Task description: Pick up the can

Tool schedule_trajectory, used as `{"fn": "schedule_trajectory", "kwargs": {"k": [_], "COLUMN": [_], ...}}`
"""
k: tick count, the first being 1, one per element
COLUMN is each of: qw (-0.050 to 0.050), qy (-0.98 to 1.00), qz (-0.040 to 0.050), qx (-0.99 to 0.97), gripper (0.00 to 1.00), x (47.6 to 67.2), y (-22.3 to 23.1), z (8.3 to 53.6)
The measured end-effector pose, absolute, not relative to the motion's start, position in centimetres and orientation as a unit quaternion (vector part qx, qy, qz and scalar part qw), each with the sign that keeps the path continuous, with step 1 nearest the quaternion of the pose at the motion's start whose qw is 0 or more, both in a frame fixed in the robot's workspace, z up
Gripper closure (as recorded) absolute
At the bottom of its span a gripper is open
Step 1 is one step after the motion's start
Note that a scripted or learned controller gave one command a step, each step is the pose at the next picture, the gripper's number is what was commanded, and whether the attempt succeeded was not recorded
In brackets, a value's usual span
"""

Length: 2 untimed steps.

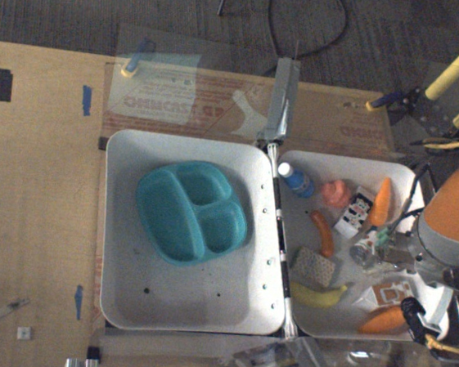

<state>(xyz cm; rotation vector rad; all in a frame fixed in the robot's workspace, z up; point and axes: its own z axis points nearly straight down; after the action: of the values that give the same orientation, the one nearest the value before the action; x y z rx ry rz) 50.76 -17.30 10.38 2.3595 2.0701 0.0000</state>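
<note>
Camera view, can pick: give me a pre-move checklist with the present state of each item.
1. Small silver metal can visible in the right white bin: ok.
2. Two-finger gripper close beside the can: ok.
3. Can seen between the fingers: cannot tell, too blurred.
4. Room around the can: not ok; a black-and-white carton and an orange carrot-shaped toy lie just above it.
5. Teal divided plate in the left white bin, clear of the arm's work: ok.

even overhead light, soft shadows, mild glare on white bins (120,207), slightly blurry.
</note>
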Motion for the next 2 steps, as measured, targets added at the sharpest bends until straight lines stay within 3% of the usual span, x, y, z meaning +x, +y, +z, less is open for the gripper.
{"fn": "schedule_trajectory", "kwargs": {"k": [1,2], "qw": [0.000,0.001], "qy": [0.718,0.718], "qz": [0.0000,0.0001], "qx": [0.696,0.696], "gripper": [1.00,0.00], "x": [56.02,56.03], "y": [-12.70,-12.72], "z": [10.42,10.44]}}
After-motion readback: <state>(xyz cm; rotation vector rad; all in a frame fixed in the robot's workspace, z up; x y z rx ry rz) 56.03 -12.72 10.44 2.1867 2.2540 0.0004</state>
